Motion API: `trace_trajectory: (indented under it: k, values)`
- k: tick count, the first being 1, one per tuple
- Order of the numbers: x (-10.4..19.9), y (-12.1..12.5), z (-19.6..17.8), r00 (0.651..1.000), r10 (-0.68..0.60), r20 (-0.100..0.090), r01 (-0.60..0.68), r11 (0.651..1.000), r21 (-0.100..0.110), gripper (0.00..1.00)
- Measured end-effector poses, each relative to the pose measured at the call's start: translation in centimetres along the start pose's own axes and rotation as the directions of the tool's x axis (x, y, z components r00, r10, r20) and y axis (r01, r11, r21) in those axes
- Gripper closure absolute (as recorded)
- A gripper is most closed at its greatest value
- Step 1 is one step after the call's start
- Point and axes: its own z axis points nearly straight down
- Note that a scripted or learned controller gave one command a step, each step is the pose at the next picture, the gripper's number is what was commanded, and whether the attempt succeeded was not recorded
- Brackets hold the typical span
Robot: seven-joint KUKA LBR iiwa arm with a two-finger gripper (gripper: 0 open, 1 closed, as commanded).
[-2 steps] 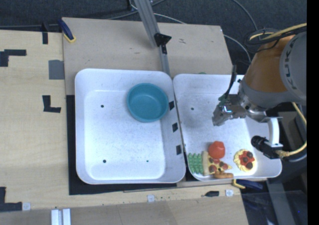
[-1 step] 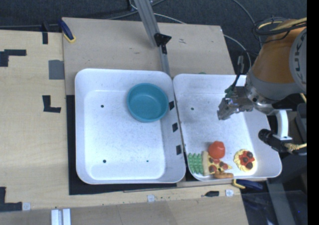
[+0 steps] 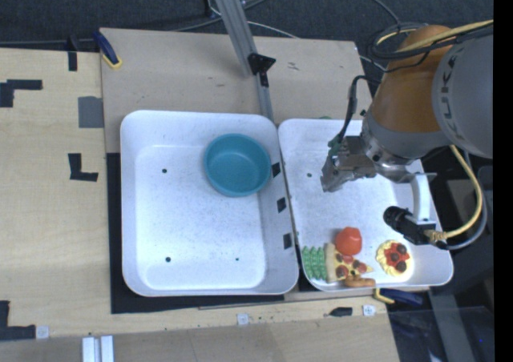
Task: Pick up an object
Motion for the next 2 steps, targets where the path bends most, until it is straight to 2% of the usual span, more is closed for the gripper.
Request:
trace_trajectory:
  k: [1,2]
  values:
    - [5.0,-0.6,1.1,1.0,0.001,0.001,-0.001,1.0,0.001,1.0]
    - [9.8,-0.7,0.0,1.0,0.001,0.0,-0.001,1.0,0.0,1.0]
